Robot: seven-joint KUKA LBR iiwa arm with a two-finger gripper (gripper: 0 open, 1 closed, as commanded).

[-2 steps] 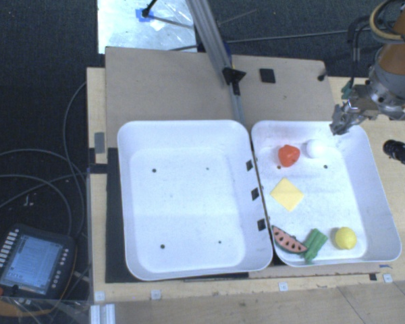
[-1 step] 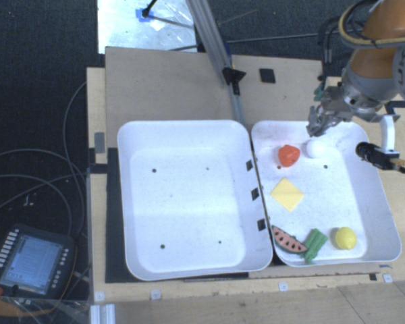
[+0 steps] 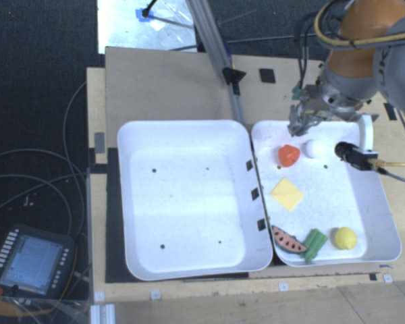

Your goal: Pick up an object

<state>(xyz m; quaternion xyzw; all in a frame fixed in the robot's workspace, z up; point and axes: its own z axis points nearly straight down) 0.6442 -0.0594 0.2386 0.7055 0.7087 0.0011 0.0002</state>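
Note:
The right bin (image 3: 374,208) holds a red-orange piece (image 3: 288,155), a white round object (image 3: 316,148), a flat yellow square (image 3: 287,194), a watermelon slice (image 3: 287,240), a green piece (image 3: 314,244) and a yellow lemon (image 3: 345,237). My gripper (image 3: 299,127) hangs over the bin's far left corner, just above and slightly right of the red-orange piece. Nothing shows between its fingers.
The left bin (image 3: 128,181) lies beside the right one. A grey pole (image 3: 212,32) slants down to the bench behind the bins. A black cable fitting (image 3: 354,155) sticks out from the wrist over the right bin. A teach pendant (image 3: 27,262) lies on the floor at left.

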